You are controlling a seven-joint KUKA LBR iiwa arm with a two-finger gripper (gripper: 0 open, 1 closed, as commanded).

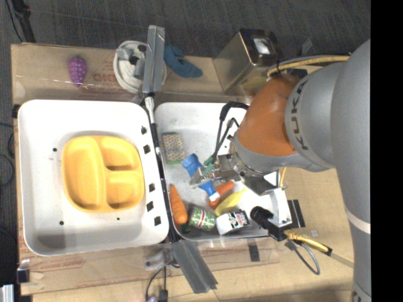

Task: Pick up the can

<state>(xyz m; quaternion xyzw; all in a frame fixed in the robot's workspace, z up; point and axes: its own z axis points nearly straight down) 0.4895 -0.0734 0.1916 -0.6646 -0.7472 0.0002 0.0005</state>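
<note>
**Claw lowered among the clutter of the right bin; can lying apart from it near the front wall**

The can (202, 219) is seen in the right bin (189, 115), close to the wall nearest the camera. It is lying on its side, its long axis running roughly left to right across the view, with a green, red and white label turned upward. Which end is the top cannot be told. It is flanked by an orange carrot (178, 207) just to its left (set more or less upright in the view, along the bin's left wall) and by a white bottle with a dark label (233, 221) just to its right.

The claw (211, 175) is placed above the middle of the same bin, beside a blue object (191, 165) and over an orange-and-blue item (220, 192). A yellow, banana-like object (232, 200) lies just below it. Whether its fingers are spread or closed cannot be told, and nothing can be made out between them. The can is set apart from it, nearer the camera.

A patterned sponge-like block (173, 146) rests toward the bin's far left. In the left bin (38, 124) a yellow divided tray (104, 172) is held. On the desk (44, 74) behind, a purple grape-like toy (77, 69) is set.
</note>
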